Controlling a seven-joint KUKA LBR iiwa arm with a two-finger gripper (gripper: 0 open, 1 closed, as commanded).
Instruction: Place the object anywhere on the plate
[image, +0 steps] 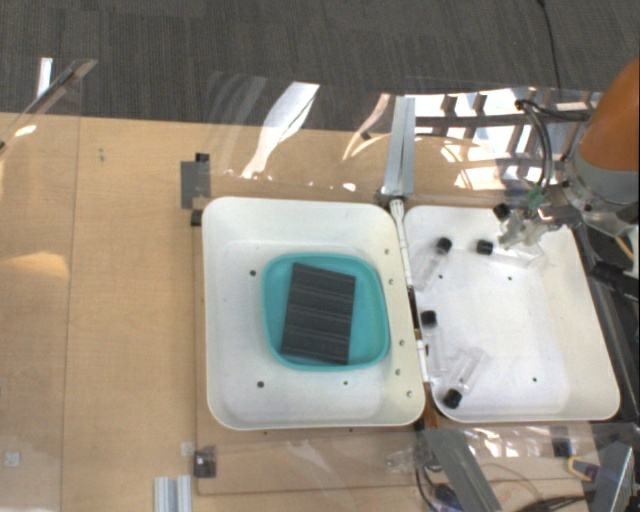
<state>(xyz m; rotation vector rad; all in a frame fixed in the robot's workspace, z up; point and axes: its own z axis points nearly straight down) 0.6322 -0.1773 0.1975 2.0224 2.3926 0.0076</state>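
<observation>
Open room above both bins
A dark ribbed block (319, 314) covers most of the teal plate (374, 318); small clear vials (461, 367) scatter the right bin (560, 350).

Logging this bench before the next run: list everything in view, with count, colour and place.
Bins: two, white, side by side; left bin, right bin.
Plate: one, teal, middle of left bin.
Ridged block: one, dark grey, lying on the plate.
Vials: about four, clear with black caps, in right bin, e.g. near corner and far side.
Bench: one, light wood.
Arm: one, grey with orange band, far right, gripper over right bin's far edge.
</observation>
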